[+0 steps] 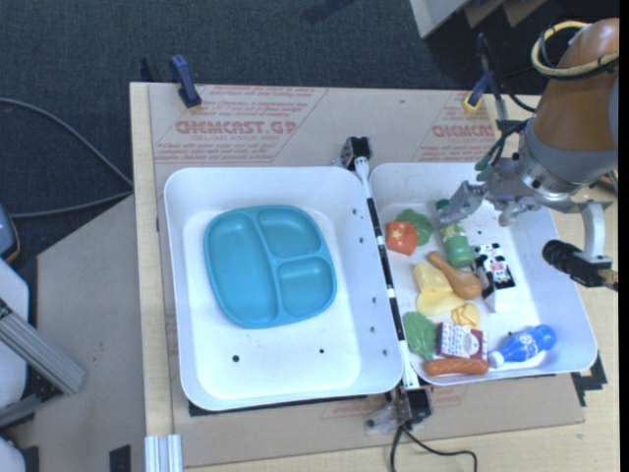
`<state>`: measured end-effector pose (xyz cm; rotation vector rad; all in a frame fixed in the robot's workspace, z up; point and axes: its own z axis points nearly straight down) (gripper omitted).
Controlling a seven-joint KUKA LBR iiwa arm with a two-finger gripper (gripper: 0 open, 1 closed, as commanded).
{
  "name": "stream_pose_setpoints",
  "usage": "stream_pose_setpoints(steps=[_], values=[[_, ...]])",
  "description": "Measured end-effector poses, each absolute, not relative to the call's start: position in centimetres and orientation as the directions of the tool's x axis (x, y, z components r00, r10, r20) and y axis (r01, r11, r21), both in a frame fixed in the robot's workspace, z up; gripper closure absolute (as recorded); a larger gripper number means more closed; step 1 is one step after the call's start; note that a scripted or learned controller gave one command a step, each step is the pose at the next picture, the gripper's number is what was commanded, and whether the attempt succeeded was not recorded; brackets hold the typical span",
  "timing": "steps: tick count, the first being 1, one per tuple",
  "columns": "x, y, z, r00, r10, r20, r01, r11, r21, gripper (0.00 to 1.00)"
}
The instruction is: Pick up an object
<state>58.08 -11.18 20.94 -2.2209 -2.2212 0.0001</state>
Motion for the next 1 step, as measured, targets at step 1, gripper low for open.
stream_pose_setpoints(steps=[1], values=[[61.18, -10.53, 9.49, 0.0, 1.0, 0.0, 1.0, 0.0, 0.001, 0.0]])
